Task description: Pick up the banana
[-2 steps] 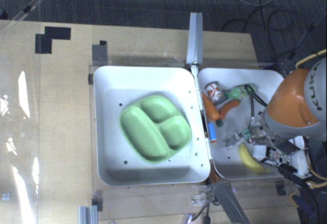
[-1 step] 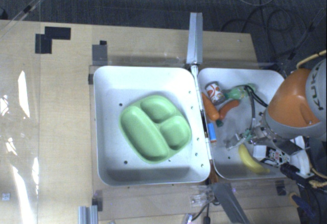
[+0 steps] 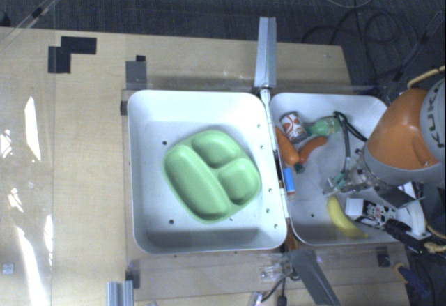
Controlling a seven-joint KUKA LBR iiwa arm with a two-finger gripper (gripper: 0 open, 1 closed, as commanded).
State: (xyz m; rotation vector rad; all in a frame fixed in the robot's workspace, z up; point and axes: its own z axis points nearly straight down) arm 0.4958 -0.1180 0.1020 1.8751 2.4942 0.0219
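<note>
A yellow banana (image 3: pixel 341 218) lies near the front edge of the right bin (image 3: pixel 310 224), partly covered by the gripper's body. My gripper (image 3: pixel 346 189) hangs low over the banana's upper end, at the end of the grey arm with the orange band (image 3: pixel 401 139). The banana still rests on the bin floor.
The left bin (image 3: pixel 150 228) holds a green three-compartment plate (image 3: pixel 211 173). In the right bin lie a small can (image 3: pixel 293 126), a carrot (image 3: pixel 286 148), a sausage-like item (image 3: pixel 311 147), a green item (image 3: pixel 324 125) and a blue marker (image 3: pixel 288 181) along the left wall.
</note>
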